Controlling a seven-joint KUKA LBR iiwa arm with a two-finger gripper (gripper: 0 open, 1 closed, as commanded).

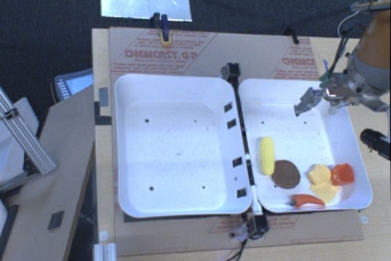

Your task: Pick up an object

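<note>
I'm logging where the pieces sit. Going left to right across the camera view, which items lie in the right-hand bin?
Corn cob → brown round patty → orange chili pepper → red piece.

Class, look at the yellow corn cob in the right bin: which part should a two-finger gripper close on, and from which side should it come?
Grip the corn cob across its middle, coming straight down from above. It lies flat and lengthwise, its left flank open and the brown round patty close only at its lower right. The gripper hangs above the bin's far part.
</note>
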